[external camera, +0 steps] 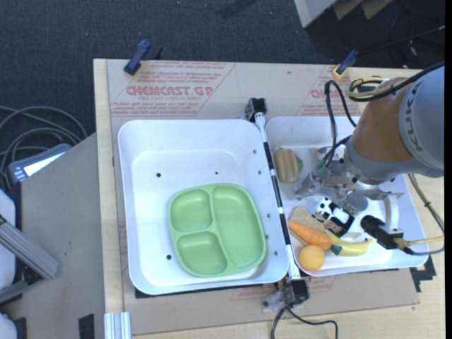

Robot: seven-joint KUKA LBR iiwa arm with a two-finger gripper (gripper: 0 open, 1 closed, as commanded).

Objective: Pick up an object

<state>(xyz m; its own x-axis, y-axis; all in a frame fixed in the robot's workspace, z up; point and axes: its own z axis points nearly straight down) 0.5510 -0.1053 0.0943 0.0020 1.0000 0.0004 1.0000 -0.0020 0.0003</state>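
Green divided plate (pixel 216 229) in the left bin (pixel 141 140); brown bench board (pixel 176 87) with red lettering, blue clamps (pixel 137 56) at its far corners.

place: robot lab | bench (pixel 176 90): board still in printed protective film, held by blue clamps (pixel 136 56) at its far edge | on bench: two white bins (pixel 191 140) joined by black clips | left of bench: loose cables (pixel 28 129) on dark carpet | arm (pixel 395 129): grey, orange band, over bench's right
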